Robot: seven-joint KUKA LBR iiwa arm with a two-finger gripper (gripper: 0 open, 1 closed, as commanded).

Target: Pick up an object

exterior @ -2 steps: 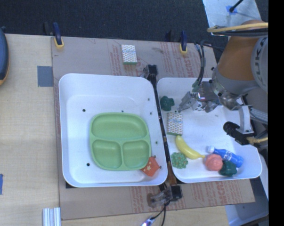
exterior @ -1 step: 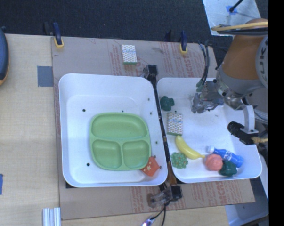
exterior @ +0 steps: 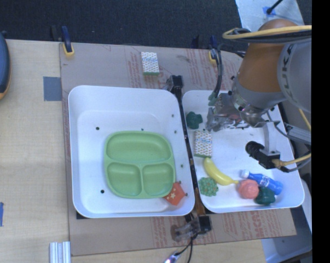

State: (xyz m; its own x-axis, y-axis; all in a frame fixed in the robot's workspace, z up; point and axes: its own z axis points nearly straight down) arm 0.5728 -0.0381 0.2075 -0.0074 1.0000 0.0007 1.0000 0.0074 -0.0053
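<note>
Jaws (exterior: 215, 126) hang low over the right bin's (exterior: 294, 201) upper left part, though whether they are parted or closed I cannot tell; just below them a speckled green-and-white block (exterior: 203, 143) lies with its long axis running up-down in the view. Grey arm (exterior: 271, 70) leans in from the right, orange band uppermost. Further down that bin lie a banana (exterior: 217, 172), a green clump (exterior: 208, 187), a pink ball (exterior: 248, 189) and a blue bottle (exterior: 264, 180); the left bin (exterior: 82, 147) holds a green divided plate (exterior: 139, 164) and an orange toy (exterior: 175, 193).
</note>
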